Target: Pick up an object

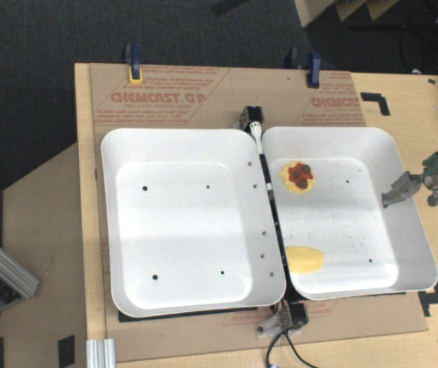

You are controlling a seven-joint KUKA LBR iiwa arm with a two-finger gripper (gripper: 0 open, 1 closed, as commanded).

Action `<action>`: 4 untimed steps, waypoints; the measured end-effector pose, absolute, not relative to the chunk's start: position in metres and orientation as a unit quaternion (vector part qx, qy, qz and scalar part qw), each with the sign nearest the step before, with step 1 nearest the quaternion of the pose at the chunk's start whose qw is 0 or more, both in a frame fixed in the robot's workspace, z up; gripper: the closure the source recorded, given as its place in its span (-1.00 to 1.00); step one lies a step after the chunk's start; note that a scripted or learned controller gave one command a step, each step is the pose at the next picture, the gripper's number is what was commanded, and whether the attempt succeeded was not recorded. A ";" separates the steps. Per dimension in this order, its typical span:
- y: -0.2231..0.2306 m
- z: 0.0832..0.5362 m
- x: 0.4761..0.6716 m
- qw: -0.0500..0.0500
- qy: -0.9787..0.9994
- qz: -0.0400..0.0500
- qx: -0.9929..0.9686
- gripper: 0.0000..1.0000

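Note:
Two objects lie in the right bin (372,152). A small yellow disc with a red topping (298,177) rests near the bin's far left. A plain yellow lump (304,260) lies near the front left corner. My gripper (411,198) hangs over the right bin's right rim, well to the right of both objects. Its two grey fingers (400,189) stand apart with nothing between them.
The left bin (119,205) sits beside the right one, with a black divider strip (268,198) between them. Both rest on a brown board (203,90) held by blue clamps (133,56) at the back. Cables (280,336) run out at the front.

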State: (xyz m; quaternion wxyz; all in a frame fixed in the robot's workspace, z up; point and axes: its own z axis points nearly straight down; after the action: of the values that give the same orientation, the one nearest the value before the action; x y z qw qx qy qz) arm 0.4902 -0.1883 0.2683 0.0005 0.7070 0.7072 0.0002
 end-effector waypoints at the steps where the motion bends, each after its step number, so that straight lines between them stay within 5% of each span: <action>1: -0.213 0.082 0.508 -0.005 0.707 -0.002 0.708 -1.00; 2: -0.169 0.168 0.542 0.004 0.709 0.003 0.705 -1.00; 3: -0.165 0.099 0.633 0.002 0.709 0.001 0.705 -1.00; 4: -0.137 0.086 0.669 0.003 0.708 0.002 0.706 -1.00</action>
State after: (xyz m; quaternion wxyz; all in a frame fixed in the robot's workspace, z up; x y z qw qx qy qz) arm 0.6690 -0.1374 0.0856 0.0028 0.7057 0.7085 0.0020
